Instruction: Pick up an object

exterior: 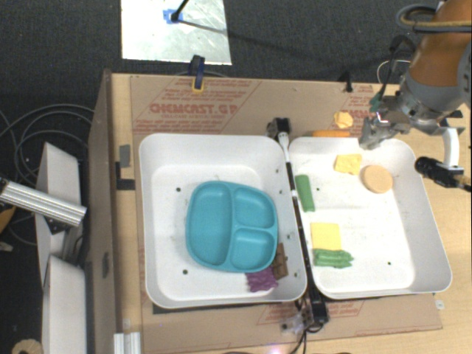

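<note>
My gripper [371,136] hangs over the far edge of the right bin [413,220], just above and right of a pale yellow wedge [348,163]. A tan round disc [377,178] lies beside the wedge. Further into this bin are a green bar [304,193] along the left wall, a yellow square [325,236] and a green leafy piece [332,257]. An orange carrot-like piece [332,133] rests at the bin's far rim, left of the gripper. I see nothing held in the gripper.
The left bin [162,198] holds a blue divided plate [231,226], with a purple piece [259,279] and a brown piece [281,262] at its near right corner. A small yellow object [343,119] sits on the cardboard behind the right bin.
</note>
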`<state>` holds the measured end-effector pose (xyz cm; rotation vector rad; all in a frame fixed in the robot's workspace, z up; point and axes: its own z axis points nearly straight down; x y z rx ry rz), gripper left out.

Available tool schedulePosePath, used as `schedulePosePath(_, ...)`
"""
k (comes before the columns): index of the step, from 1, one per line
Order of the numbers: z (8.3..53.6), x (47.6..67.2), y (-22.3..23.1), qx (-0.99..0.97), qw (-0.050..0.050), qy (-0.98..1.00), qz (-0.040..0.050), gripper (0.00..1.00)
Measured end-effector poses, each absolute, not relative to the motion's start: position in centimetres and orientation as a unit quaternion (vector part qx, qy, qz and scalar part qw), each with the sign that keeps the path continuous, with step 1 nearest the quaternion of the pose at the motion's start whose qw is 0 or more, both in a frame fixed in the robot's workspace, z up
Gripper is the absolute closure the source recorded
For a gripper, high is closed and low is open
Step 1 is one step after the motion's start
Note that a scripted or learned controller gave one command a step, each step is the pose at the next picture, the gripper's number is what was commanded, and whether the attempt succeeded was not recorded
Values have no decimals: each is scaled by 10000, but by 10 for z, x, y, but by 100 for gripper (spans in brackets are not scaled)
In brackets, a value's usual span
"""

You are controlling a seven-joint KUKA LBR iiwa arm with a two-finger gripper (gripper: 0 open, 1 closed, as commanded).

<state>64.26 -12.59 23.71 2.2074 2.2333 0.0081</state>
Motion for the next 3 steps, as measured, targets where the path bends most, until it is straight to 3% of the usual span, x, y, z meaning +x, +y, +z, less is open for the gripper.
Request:
schedulePosePath(1, 236, 641, -132, 7059, 11, 7083, 12, 0)
schedulePosePath(2, 122, 667, -149, 7061, -21, 7081, -21, 0)
schedulePosePath(3, 101, 669, -154, 7064, 8, 7078, -1, 0)
